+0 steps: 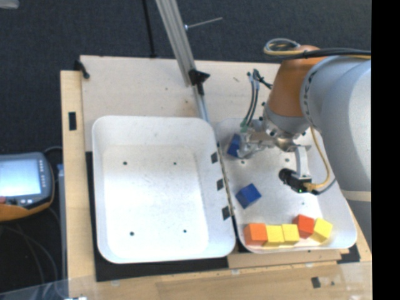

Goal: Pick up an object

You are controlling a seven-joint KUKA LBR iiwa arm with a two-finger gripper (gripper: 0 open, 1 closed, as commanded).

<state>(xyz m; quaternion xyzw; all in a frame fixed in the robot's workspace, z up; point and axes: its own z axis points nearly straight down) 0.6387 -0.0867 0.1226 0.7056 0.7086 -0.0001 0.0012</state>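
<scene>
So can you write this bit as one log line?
gripper over right bin | beside blue block | grasp unclear

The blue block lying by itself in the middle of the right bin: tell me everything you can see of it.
The blue block is a small, solid-looking cube, evenly coloured with a matte finish like painted wood or foam. It lies flat on the floor of the right bin, turned at an angle to the walls and near the left one. Nothing touches it: the gripper is farther up by another blue block, and the row of orange and yellow blocks lies apart along the near wall.
</scene>
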